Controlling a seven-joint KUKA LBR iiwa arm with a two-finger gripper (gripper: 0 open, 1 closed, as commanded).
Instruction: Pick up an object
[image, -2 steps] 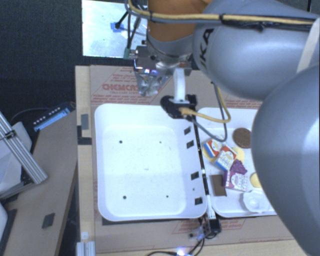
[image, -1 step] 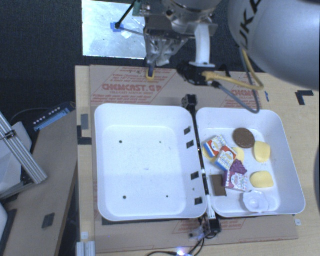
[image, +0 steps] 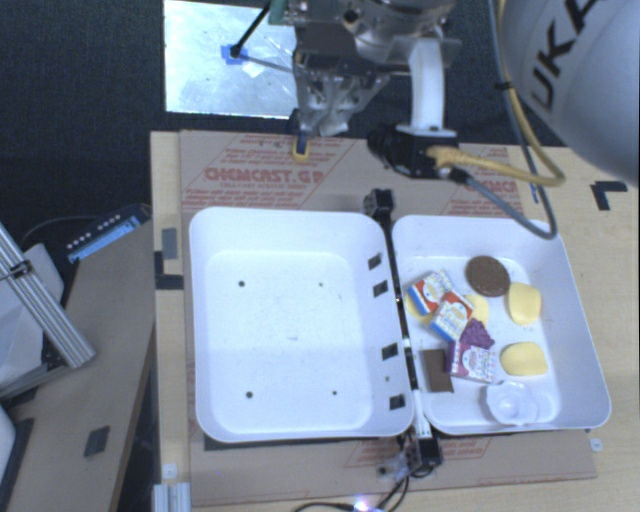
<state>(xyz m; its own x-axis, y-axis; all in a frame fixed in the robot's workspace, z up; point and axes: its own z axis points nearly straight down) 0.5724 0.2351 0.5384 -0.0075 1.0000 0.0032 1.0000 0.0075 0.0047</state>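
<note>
brown cookie (image: 488, 276) | right bin (image: 575, 300), well apart from claw (image: 322, 125) | claw state: cannot tell

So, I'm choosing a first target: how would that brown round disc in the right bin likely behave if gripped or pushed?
The brown disc looks flat and rigid, so probably stiff. Lying flat, it likely slides rather than rolls. Its low profile may give little to grip.
</note>
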